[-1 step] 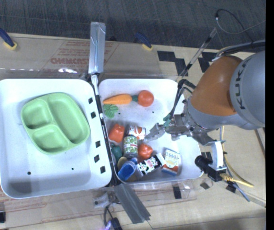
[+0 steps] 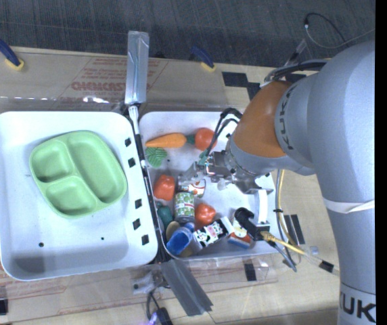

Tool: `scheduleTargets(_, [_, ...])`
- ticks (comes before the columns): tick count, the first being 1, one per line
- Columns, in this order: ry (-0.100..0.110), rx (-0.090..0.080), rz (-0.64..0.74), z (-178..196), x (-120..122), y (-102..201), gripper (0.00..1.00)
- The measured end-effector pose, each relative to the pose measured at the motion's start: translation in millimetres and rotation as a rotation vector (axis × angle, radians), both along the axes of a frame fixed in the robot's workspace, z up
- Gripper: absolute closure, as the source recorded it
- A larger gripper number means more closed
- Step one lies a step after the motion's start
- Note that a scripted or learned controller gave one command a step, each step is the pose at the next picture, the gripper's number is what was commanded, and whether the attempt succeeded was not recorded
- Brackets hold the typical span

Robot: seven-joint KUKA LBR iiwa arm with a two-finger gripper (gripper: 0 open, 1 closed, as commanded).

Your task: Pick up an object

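**Arm low over the crowded right bin**

The arm [image 2: 295, 124] reaches in from the right, and its gripper [image 2: 210, 166] sits low in the right bin [image 2: 180, 119] near the middle — whether it is apart or together cannot be told, as the wrist hides it.

Along the bin's far edge lie a carrot [image 2: 167, 141] and a tomato [image 2: 204, 138]; a green ridged piece [image 2: 155, 156] rests by the left wall. Toward the middle sit a red fruit [image 2: 164, 187], a can [image 2: 184, 204] and another red piece [image 2: 205, 214]. At the near edge — a blue cup [image 2: 178, 241] and a black-and-white carton [image 2: 210, 234].

The left bin [image 2: 11, 181] carries a green tray [image 2: 77, 173], tilted across its centre.
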State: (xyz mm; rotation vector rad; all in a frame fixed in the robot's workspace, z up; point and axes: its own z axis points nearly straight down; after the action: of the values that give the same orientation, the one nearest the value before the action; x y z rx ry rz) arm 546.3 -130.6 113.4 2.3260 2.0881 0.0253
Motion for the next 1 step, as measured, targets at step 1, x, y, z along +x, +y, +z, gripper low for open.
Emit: scheduleTargets(1, [0.022, 0.004, -0.245, 11.6, 52.8, -49.9, 0.0])
